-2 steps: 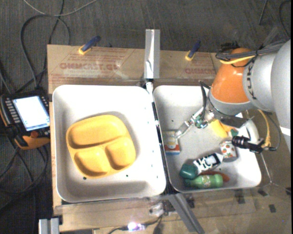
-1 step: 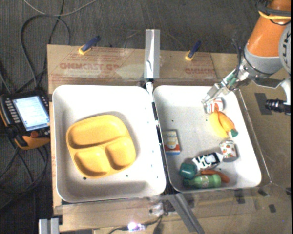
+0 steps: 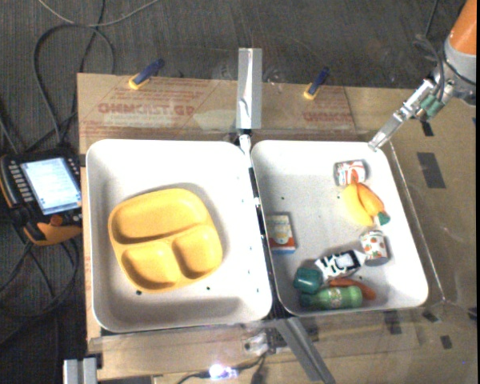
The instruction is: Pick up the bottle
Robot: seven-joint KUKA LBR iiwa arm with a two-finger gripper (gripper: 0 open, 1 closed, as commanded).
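Note:
The green bottle (image 3: 336,297) lies on its side near the front edge of the right bin (image 3: 304,174), its dark green cap end (image 3: 308,278) pointing left. An orange item (image 3: 366,290) pokes out from behind it. My gripper (image 3: 378,140) hangs over the back right corner of the right bin, slanting down to the left from the wrist at the top right. It is far from the bottle, roughly the bin's whole depth away. Nothing is seen in its grasp.
The right bin also holds a red and white can (image 3: 350,172), a yellow-orange toy fruit (image 3: 364,202), a small patterned cup (image 3: 374,246), a black and white item (image 3: 338,262) and a small carton (image 3: 282,233). A yellow divided tray (image 3: 166,237) lies in the left bin (image 3: 104,294).

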